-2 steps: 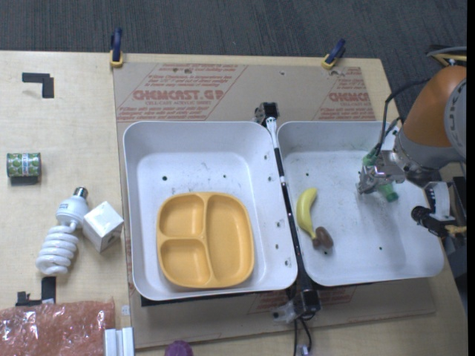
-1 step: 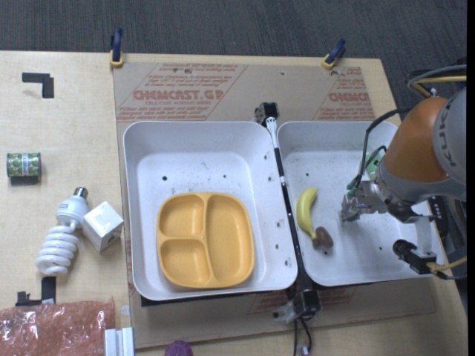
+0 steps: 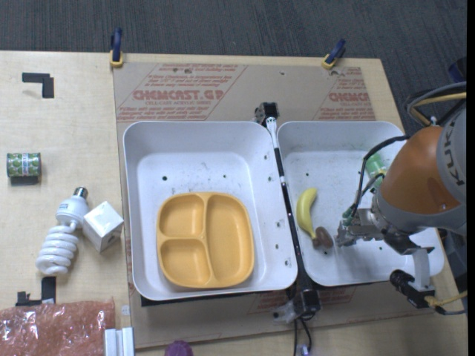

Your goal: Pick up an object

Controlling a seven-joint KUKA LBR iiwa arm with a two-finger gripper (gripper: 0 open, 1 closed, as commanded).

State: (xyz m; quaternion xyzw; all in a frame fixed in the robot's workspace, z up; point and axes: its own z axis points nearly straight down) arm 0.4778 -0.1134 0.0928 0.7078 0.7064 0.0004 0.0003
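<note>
A yellow banana (image 3: 306, 210) lies in the right bin (image 3: 334, 130), near its left wall. Just below and right of the banana's lower end sits a small brown lump (image 3: 323, 236). My gripper (image 3: 346, 233) is low in the right bin, close to the right of the brown lump and apart from the banana. The orange band (image 3: 415, 173) above the wrist covers much of the bin's right side. A green and white object (image 3: 373, 165) peeks out from behind the arm near the bin's upper right.
The left bin (image 3: 193, 130) holds a yellow divided plate (image 3: 205, 239). On the bench to the left lie a spiral light bulb (image 3: 61, 236), a white cube (image 3: 103, 225), a green can (image 3: 24, 165) and a reddish mesh bag (image 3: 56, 328).
</note>
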